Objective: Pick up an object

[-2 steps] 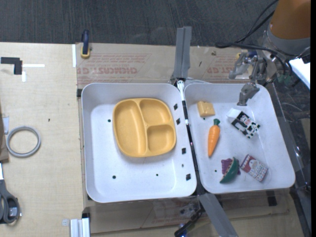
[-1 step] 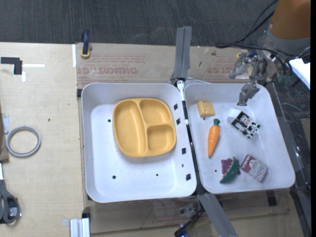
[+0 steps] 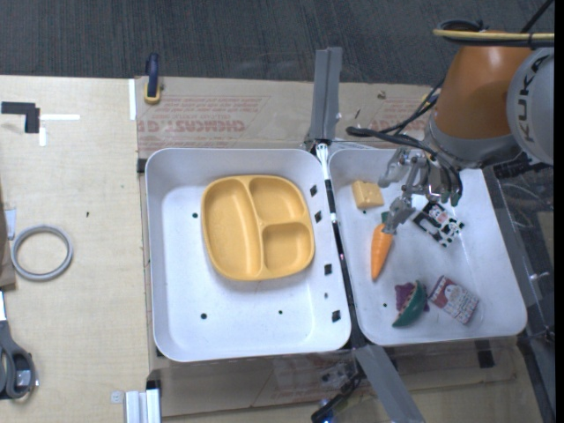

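My gripper [image 3: 407,203] hangs in the right bin [image 3: 493,263]; jaw state I cannot tell. The carrot [image 3: 380,251] lies just below my tips: likely light, stiff, smooth plastic. I'd pinch its thick middle.

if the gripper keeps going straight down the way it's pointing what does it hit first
Probably the carrot. The gripper hangs just above its green top in the right bin, pointing down. Depth is hard to judge, so it might slip past onto the bin floor.
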You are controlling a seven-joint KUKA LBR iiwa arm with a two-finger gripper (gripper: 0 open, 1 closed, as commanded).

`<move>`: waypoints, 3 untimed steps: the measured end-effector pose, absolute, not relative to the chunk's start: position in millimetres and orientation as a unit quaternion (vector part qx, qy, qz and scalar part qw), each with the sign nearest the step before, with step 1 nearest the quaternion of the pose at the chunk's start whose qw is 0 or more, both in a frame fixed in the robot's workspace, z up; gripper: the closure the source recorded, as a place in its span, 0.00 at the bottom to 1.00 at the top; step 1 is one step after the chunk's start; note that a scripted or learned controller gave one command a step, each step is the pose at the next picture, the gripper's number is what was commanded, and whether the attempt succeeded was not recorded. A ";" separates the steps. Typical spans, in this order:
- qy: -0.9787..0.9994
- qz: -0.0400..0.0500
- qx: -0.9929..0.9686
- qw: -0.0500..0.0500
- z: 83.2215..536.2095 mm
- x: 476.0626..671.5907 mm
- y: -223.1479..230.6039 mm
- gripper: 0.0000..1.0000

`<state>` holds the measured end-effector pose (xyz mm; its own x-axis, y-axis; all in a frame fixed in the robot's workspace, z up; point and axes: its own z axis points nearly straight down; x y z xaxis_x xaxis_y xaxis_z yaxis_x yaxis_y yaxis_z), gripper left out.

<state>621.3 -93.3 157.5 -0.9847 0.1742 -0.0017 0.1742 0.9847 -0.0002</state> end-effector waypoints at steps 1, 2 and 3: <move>0.933 -0.001 0.360 0.001 191.9 574.2 -77.6 0.00; 0.934 -0.001 0.358 0.002 200.9 575.4 -77.2 1.00; 0.934 -0.001 0.358 0.002 200.8 575.4 -77.1 0.00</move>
